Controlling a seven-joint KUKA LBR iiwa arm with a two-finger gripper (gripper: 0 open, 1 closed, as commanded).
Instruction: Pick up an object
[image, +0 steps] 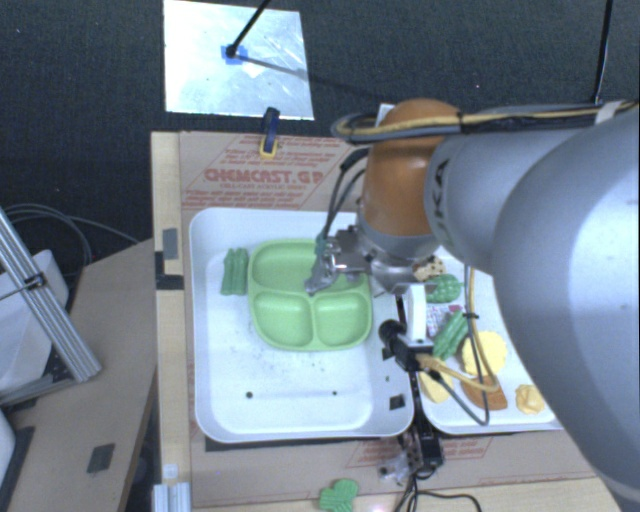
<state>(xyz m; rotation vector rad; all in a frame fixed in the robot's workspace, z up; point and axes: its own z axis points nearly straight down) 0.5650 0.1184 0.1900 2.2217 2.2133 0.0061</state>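
The grey arm looms closest, its gripper low over the green divided plate in the left bin; whether it is spread or pinching I cannot tell; nothing looks lifted, so the pick seems undone; a green strip lies just left.

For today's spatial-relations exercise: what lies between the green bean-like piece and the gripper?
In the camera view, the green divided plate lies between the green bean-like piece and the gripper, whose tip hangs over its right rim.
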